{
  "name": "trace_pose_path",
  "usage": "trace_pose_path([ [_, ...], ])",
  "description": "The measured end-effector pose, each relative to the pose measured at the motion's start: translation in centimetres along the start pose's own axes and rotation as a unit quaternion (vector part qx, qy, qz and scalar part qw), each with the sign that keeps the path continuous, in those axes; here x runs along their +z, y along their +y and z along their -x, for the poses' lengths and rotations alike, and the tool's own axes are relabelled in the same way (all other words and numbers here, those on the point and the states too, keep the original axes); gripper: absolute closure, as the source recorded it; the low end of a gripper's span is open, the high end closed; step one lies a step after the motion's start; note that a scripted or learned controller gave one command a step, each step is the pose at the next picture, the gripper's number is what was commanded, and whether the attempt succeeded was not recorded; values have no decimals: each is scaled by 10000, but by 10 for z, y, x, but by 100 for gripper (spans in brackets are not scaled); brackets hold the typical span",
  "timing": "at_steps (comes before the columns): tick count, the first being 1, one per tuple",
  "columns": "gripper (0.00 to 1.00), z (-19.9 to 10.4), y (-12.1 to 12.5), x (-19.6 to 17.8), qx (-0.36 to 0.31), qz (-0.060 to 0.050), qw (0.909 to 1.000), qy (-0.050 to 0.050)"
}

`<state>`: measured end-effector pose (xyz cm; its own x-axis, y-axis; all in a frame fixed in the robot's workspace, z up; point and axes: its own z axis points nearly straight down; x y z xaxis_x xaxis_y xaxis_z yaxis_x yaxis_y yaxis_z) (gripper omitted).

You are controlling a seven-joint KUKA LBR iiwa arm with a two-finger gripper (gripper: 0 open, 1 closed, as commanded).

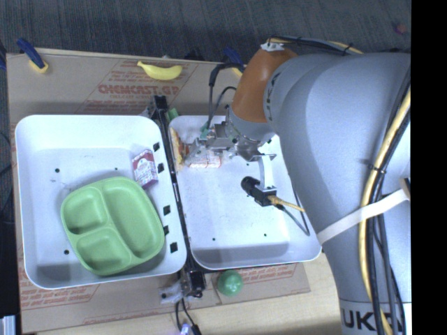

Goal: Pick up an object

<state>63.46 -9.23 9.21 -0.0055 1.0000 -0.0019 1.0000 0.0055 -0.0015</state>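
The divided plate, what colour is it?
The plate is pale green all over, with no pattern. It shows best in the camera view looking down from above.

Left bin [28, 128] holds a divided plate [112, 223] at its near edge and a packet [144, 167] by its right edge. Banana [160, 69] lies behind it on the bench [84, 82]; ball [229, 283] before the right bin [230, 229].

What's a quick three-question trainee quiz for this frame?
1. True or false: the banana lies outside both bins.
2. What sits beside the green divided plate in the left bin? A) green ball B) small red packet C) banana
3. Fill in: the end effector is over the ___ bin.
Key: 1 true; 2 B; 3 right bin.
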Motion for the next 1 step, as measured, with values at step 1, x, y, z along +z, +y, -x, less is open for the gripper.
trace_pose_path([
  [1, 100, -1, 0, -10, -32, -3, 10000, 3],
])
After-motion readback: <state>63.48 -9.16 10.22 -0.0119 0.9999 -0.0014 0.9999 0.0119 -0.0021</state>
